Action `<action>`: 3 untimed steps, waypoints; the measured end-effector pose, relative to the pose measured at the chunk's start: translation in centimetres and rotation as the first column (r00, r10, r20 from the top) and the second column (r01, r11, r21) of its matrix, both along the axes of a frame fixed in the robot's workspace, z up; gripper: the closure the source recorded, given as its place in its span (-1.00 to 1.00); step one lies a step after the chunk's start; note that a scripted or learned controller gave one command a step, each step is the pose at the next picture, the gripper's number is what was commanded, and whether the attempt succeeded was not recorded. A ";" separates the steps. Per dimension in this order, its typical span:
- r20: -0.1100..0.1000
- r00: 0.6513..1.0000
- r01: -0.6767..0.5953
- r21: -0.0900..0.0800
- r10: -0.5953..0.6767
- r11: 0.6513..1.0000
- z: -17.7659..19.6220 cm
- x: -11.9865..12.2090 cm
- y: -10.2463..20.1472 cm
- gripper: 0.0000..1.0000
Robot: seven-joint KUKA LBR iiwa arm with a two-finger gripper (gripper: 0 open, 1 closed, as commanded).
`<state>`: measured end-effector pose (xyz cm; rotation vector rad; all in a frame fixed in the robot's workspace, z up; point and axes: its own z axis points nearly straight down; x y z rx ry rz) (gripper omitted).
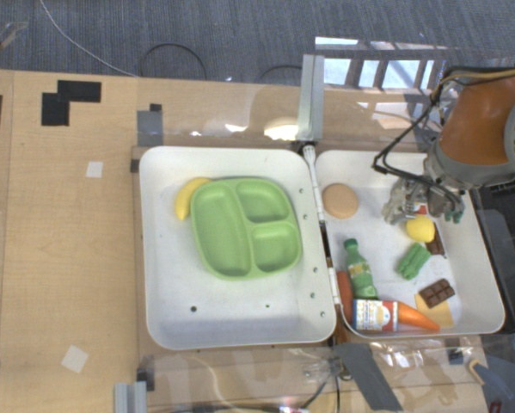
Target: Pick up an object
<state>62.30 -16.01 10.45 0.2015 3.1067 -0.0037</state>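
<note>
Gripper point(419, 206) low in right bin point(489, 312), at its 1 o'clock, touching or just above lemon point(420, 228). Finger state: you cannot tell. Lemon sits on bin floor; treat pick as not yet done. Grasp, lift remain.

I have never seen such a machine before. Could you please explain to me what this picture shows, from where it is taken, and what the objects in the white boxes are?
The picture comes from one fixed camera above a bench, looking down at a slant. The grey and orange shape at the right is a robot arm. Its end effector, the part meant for grasping, hangs over the right bin, just above a yellow lemon; whether it holds anything is unclear. That bin also contains a tan round bun, a green bottle, a green piece, a brown chocolate piece, an orange carrot and a bottle with a red and white label. The left bin holds a green divided plate lying partly over a yellow banana.
</note>
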 end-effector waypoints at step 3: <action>-0.012 0.945 -0.326 -0.005 0.326 0.945 -1.4 -2.8 -2.8 -1.00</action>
